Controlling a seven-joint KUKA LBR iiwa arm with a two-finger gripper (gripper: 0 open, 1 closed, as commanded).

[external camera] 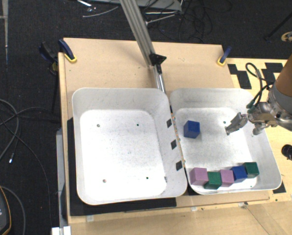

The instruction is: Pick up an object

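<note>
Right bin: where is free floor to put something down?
In the right bin, free floor lies between the lone blue cube and the bottom row. That row of purple, green and blue cubes is crowded. The gripper hangs at the right.

Wooden bench (194, 58), blue-yellow clamps (66, 51), metal pole (138, 26), floor cables (18, 116)

Two white bins (82, 131) on bench (194, 58)

Bins (82, 146): white, matt, plastic-looking, speckled with dark flecks. Bench (185, 58): bare wood-coloured board, matt. Cubes (191, 129): plain, matt, smooth faces. Gripper (243, 124): dull grey metal. Pole (136, 23): ribbed, light metal. Floor (23, 72): dark, rough, carpet-like.
</note>
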